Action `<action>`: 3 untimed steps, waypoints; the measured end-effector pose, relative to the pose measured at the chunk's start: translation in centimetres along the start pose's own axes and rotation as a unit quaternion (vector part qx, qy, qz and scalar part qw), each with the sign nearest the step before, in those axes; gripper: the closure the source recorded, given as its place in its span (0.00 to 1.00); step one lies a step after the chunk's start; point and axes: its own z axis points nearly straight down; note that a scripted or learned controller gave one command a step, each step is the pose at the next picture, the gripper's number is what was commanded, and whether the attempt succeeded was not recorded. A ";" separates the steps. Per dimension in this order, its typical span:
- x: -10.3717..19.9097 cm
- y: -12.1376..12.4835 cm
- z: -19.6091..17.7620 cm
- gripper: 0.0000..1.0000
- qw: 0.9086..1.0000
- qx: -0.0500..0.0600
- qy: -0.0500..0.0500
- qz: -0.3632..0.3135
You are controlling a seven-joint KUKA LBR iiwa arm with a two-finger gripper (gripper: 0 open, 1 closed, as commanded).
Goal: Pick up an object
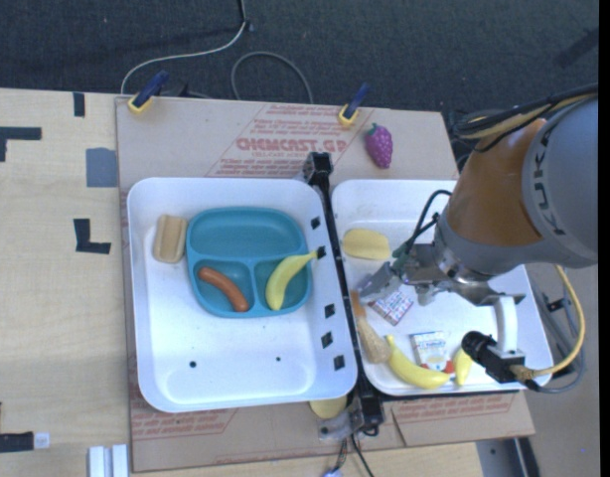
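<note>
The gripper [384,284] hangs in the right bin [384,199]; its spread is unclear. Directly beneath lies a flat printed packet [392,308], a smooth curved banana [416,371] below, a yellow lump [366,243] above. "CHEMCAST GP" marks the cardboard [275,142].

Gripper [382,284] low over what looks like a packet [392,307].

Robotics lab test cell. Bench [47,266] carries a clamped cardboard sheet [275,142]; black tape marks [12,142] at 9 o'clock, loose cables [235,63] at 12 o'clock on dark carpet [384,28]; toy food fills two white bins [146,296].
</note>
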 end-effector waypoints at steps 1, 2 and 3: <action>-4.2 3.2 1.5 0.00 1.000 -0.001 -0.001 0.001; -15.9 7.5 5.0 0.00 1.000 0.000 -0.003 0.003; -10.5 12.0 10.4 0.00 1.000 0.000 0.000 -0.003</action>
